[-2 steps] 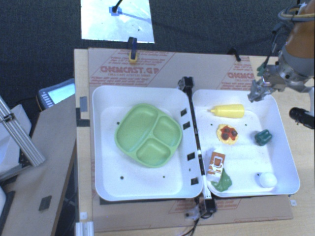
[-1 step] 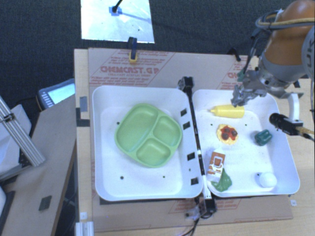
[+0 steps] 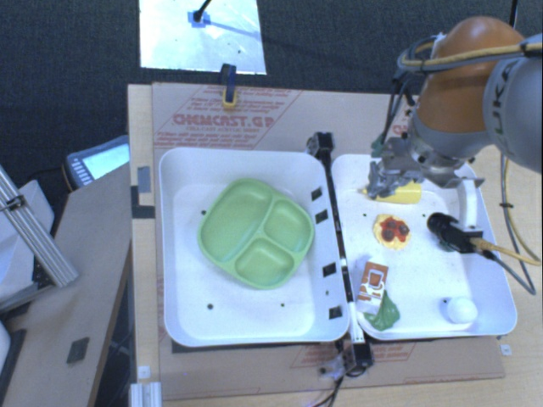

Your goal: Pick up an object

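The tool [image 3: 381, 182] sits low over the yellow block [image 3: 406, 194] (pizza toy [image 3: 391, 231] nearby).

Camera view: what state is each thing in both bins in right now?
Green divided plastic plate: right side up, flat in left bin.
Yellow block: lying in right bin, gripper low over its left end.
Round red-and-yellow toy disc: flat, face up.
Orange-and-white small box: lying flat.
Green leafy toy: lying beside that box.
White ball: resting, free.

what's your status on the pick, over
End effector low in right bin, at yellow block. Hold not confirmed. Round red toy nearby, apart from block.
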`<state>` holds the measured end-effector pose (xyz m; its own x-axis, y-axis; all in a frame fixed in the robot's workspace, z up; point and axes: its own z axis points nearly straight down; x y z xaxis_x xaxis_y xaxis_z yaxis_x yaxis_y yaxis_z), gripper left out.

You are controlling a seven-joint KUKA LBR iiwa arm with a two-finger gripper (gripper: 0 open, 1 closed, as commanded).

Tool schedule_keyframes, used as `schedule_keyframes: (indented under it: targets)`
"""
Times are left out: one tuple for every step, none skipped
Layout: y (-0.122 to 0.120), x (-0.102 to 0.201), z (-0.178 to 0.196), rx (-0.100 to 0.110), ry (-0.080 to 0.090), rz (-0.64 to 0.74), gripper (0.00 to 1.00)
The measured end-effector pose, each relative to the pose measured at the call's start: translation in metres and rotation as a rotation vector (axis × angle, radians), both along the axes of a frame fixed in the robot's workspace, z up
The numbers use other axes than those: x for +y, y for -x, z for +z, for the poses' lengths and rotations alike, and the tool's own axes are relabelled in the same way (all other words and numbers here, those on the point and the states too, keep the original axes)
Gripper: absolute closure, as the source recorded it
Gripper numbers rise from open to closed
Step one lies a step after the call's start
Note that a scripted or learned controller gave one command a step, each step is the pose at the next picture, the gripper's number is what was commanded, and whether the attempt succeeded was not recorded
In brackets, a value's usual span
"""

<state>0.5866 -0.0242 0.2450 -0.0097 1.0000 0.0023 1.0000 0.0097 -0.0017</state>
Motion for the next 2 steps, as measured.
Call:
schedule_keyframes:
  targets:
    - [0.023, 0.051, 0.004, -0.001, 0.000, 0.000, 1.00]
    - [0.044, 0.099, 0.005, -0.001, 0.000, 0.001, 1.00]
